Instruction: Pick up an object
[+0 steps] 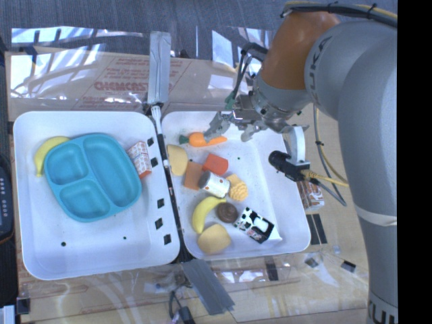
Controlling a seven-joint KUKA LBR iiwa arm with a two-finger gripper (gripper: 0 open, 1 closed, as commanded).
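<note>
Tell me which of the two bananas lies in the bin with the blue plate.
The banana at the left bin's far-left edge, tucked against the blue plate. The other banana lies in the right bin among the crowded toy food.

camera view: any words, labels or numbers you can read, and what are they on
"CHEMCAST" (my best reading, in faded red): on the clear protective sheet behind the white bins.
Smaller red print on that sheet: too blurred to read.
Small red-and-white carton in the left white bin: print too small.
Small packet by the right white bin: unreadable.
</note>
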